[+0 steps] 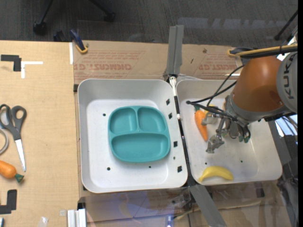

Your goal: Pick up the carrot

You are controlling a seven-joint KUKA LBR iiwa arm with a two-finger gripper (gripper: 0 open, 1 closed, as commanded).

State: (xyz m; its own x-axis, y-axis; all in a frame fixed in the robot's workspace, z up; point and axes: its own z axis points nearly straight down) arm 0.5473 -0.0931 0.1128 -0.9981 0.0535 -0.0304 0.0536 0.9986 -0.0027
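The carrot [201, 124] is orange with a green top and lies lengthwise near the left wall of the right bin [265, 171]. My gripper [214, 141] hangs low over that bin, just right of the carrot's lower end. The grey arm with its orange band [258, 86] reaches in from the right above it. Nothing shows the carrot lifted; it rests on the bin floor.
A yellow banana [216, 174] lies at the front of the right bin. A teal divided plate [139, 134] sits in the left bin [90, 141]. On the bench at far left lie scissors [15, 131] and a second small carrot [8, 170].
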